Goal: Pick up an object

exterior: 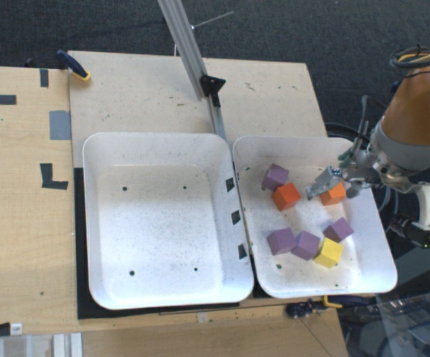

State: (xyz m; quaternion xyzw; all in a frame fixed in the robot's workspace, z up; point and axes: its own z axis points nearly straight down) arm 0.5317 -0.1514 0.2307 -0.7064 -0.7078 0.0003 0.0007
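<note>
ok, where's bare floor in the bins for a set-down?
The left bin offers bare floor wall to wall. The right bin is crowded mid-floor with blocks; bare strips lie along its far wall above the purple block and its near-left corner.

Grey arm [402,143] with orange band, metallic claw [326,186].
</note>
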